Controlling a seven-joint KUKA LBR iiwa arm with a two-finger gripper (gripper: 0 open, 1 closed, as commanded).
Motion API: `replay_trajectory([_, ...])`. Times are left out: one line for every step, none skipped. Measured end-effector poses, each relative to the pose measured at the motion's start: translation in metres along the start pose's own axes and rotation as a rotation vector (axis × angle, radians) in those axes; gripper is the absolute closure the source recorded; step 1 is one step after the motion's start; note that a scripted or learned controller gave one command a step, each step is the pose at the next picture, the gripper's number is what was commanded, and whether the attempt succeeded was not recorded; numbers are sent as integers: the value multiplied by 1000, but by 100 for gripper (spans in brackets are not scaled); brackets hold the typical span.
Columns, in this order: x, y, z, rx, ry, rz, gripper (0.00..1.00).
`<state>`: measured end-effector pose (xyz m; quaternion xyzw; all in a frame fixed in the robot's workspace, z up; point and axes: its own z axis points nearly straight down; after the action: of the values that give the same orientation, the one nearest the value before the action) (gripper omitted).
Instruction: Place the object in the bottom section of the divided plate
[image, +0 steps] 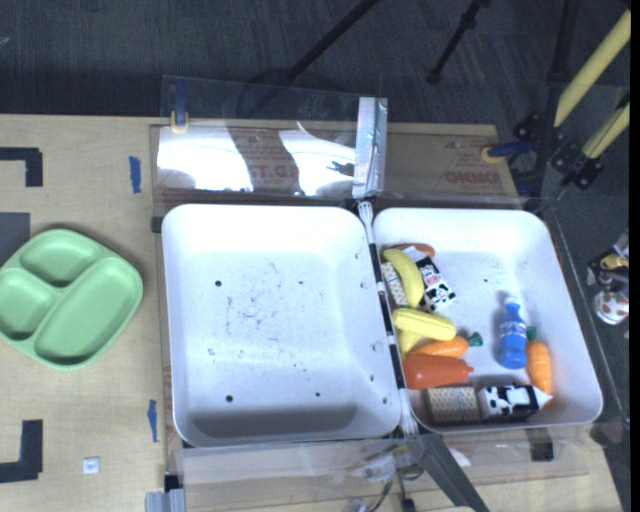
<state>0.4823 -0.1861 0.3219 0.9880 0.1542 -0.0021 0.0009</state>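
Nearest, a cow-patterned box (510, 400) lies flat; left, the pale green divided plate (66, 297) — long section running near-left to far-right. Gripper state: cannot tell.

A banana (403, 275) is lying over a patterned packet (397, 287), hiding most of it. The cow-print toy (436, 285) beside it is sitting partly hidden, its shape too small to tell.

A green divided plate (68, 297) sits on the tabletop (80, 150) left of 2 white bins (270, 225); the right bin (480, 235) holds toy bananas (405, 275), carrots (436, 349) and a blue bottle (512, 334).
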Motion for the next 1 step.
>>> replay_trajectory([15, -1, 53, 5, -1, -33, 100])
